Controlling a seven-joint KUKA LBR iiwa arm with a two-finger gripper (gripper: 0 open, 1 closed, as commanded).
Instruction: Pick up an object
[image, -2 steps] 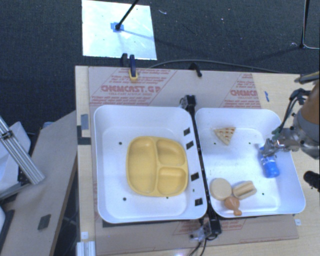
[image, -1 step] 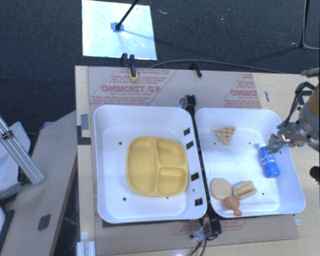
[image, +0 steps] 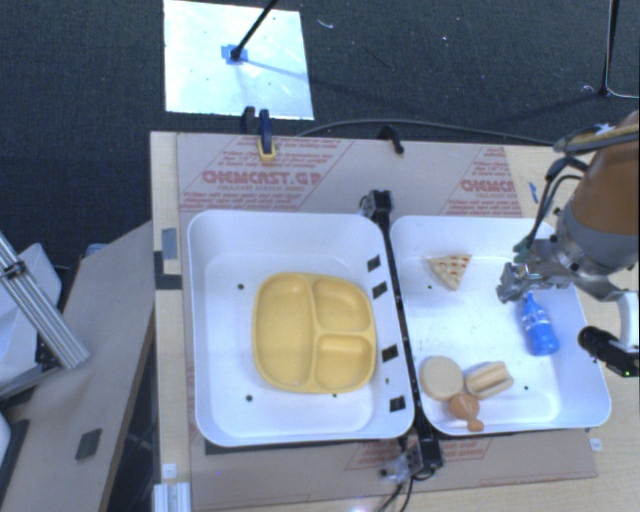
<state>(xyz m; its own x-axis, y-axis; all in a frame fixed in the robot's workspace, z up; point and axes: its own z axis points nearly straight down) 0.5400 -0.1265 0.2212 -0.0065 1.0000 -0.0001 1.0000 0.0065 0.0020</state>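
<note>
While the gripper (image: 517, 283) hangs low, nothing is lifted yet. Its grip can't be judged. Just beside it lies the blue bottle (image: 538, 326).

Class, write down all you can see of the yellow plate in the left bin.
The yellow plate is a rounded-square dish that looks like matte plastic, split by raised ridges into three compartments: one tall one on the left and two smaller ones stacked on the right. It lies flat, right way up, near the middle of the left bin, turned slightly. Nothing lies in it, and it touches only the bin floor.
</note>
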